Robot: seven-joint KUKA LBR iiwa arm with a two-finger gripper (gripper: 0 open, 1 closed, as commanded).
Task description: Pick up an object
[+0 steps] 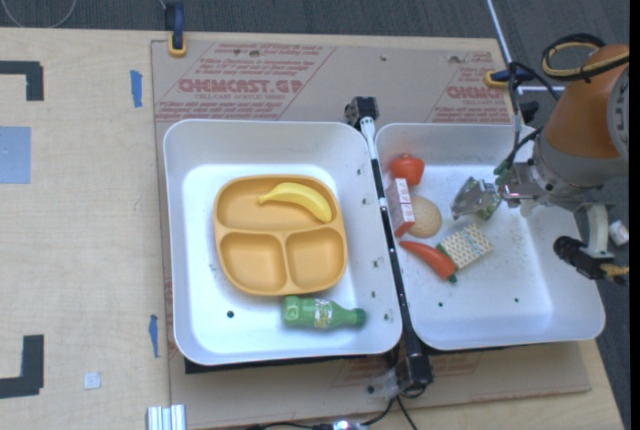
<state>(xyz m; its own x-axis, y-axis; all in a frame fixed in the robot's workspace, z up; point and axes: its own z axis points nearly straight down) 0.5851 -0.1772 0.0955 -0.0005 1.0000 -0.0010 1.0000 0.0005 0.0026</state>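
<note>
Two white bins sit side by side on the bench, the left bin at frame centre-left, the right bin at centre-right. The arm enters from the right edge, orange band showing at upper right. The gripper hangs over the upper middle of the right bin, metal tip pointing toward frame left; whether it is spread or pressed together cannot be told from this angle, and nothing can be made out pinched in it.

Right bin contents, all clustered in its left half, to the left of and below the gripper:
- patterned cracker-like block, just below the gripper tip, tilted
- beige egg-shaped piece, left of the tip, near it
- red pepper with green stem, lying diagonally, touching or just beside the patterned block
- red and white packet, along the bin's left wall
- orange-red tomato-like piece, upper left corner of the cluster

Left bin: yellow divided tray, with a banana lying in its upper compartment. Green bottle lies on its side just below the tray.
</note>
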